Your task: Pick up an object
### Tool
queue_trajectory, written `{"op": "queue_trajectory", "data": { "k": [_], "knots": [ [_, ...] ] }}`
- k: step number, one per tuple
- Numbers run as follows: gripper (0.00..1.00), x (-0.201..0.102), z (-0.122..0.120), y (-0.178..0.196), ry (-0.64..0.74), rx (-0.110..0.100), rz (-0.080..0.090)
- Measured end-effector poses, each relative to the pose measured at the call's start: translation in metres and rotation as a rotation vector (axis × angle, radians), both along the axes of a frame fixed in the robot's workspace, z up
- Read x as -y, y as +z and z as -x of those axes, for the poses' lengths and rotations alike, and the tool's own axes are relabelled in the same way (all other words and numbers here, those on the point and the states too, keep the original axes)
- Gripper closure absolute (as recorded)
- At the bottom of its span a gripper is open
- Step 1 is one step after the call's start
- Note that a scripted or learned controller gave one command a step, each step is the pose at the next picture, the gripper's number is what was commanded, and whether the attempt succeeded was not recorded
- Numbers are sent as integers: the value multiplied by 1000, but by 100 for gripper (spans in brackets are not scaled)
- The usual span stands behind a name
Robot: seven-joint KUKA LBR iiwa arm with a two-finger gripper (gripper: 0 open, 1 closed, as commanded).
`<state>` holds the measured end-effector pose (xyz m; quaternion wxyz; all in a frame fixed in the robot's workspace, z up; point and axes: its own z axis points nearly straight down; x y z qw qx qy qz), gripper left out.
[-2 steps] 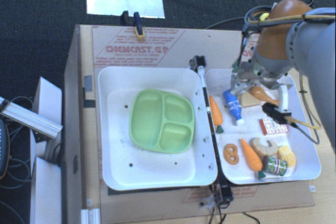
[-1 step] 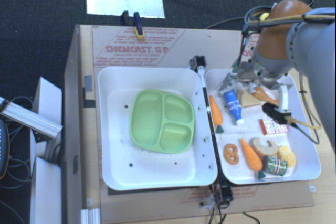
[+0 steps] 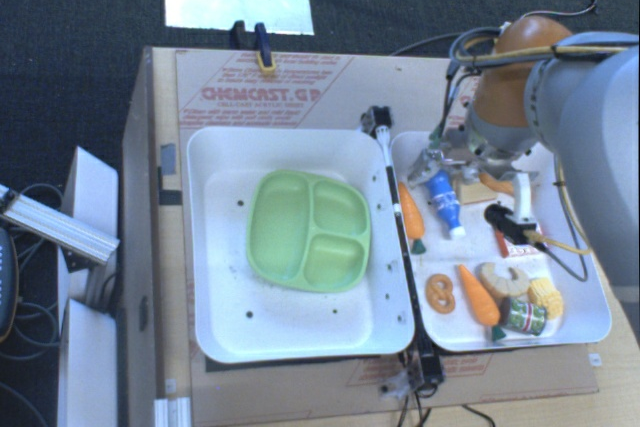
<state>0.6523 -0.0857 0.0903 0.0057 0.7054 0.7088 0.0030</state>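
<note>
The right white bin (image 3: 590,320) holds the loose objects. A blue bottle (image 3: 443,195) with a white cap lies slanted near its back, and my gripper (image 3: 441,162) hangs right at the bottle's far end, coming down from the grey arm. An orange carrot (image 3: 410,208) lies along the bin's left wall. Toward the front are a pretzel (image 3: 439,292), a second carrot (image 3: 478,295), a green-labelled can (image 3: 523,317), a corn cob (image 3: 545,293) and a beige knobbly piece (image 3: 503,279). I see nothing lifted off the bin floor.
The left white bin (image 3: 215,315) holds a green divided plate (image 3: 305,230). A tan flat piece (image 3: 496,184) lies under the wrist. The arm covers the right bin's back right corner. The ridge between the bins runs just left of the carrot.
</note>
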Motion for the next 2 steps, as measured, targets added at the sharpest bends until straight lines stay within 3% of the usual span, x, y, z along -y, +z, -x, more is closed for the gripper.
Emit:
{"op": "queue_trajectory", "data": {
  "k": [1, 2],
  "knots": [
    [100, 0, 0, 9, 2, 1, -1],
    [100, -68, 21, 96, 1, -7, -5]
  ]
}}
